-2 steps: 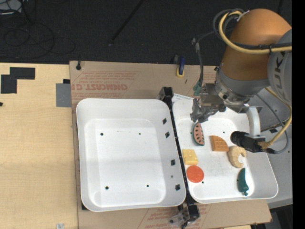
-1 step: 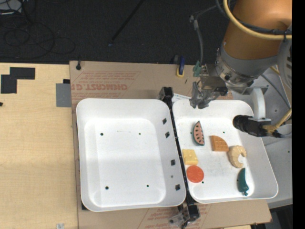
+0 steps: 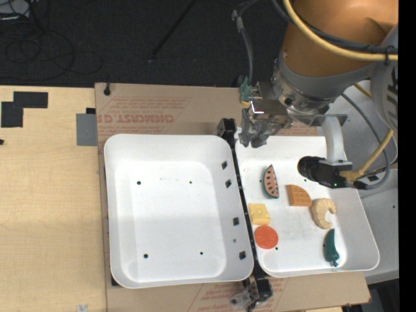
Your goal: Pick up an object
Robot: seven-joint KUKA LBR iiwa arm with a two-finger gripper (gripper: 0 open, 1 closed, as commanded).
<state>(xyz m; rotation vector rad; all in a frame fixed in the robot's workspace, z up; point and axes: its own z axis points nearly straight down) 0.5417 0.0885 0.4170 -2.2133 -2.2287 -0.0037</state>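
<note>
Camera view looks down at a slant on two shallow white bins sitting side by side on the bench [image 3: 45, 194]. The left bin [image 3: 123, 168] has nothing to grab in it, so all the action is going to be on the other side.

The right bin [image 3: 361, 252] holds a little pile of toy food, all bunched toward the middle and near end: a watermelon slice [image 3: 270, 181], an orange wedge [image 3: 299, 195] just beside it, a yellow block [image 3: 259, 214] touching or nearly touching a red-orange disc [image 3: 266, 238], a pale croissant-looking piece [image 3: 323, 212], and a teal thing [image 3: 331, 247] near the front corner. Any of these would count as the object to pick up, and they're spread out enough that most have room around them for a grab.

The arm [image 3: 331, 31] comes in from the right, and the hand [image 3: 255, 135] hangs over the far-left corner of the right bin, well apart from the toys. Nothing is between its digits as far as the view shows, but whether it's released or clenched, can't tell; it's dark and cluttered up there.

Judging by that, the pick hasn't really started. The hand would need to travel toward the near side, with the watermelon slice being the closest candidate.
</note>
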